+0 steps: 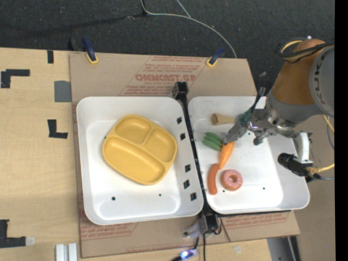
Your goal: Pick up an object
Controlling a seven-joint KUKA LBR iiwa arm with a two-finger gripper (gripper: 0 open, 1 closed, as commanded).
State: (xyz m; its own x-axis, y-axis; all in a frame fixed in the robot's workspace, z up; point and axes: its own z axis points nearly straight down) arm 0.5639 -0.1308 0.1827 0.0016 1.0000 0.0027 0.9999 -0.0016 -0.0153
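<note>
Nearest the camera, a pink ring-shaped toy doughnut (232, 180) lies in the right white bin (283, 197), just beside a small red-orange toy sausage (212, 179). Above them an orange toy carrot with green leaves (224, 152) lies at a slant; a tan cone-shaped piece (222, 118) sits farther back. Over the carrot's top end hangs the two-finger gripper (237, 130) — whether clenched or released, I cannot tell. A yellow plastic divided plate (140, 149) rests in the left white bin (89, 113).

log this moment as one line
gripper: over right bin, at carrot top | hold: unclear | donut, sausage: untouched
</note>
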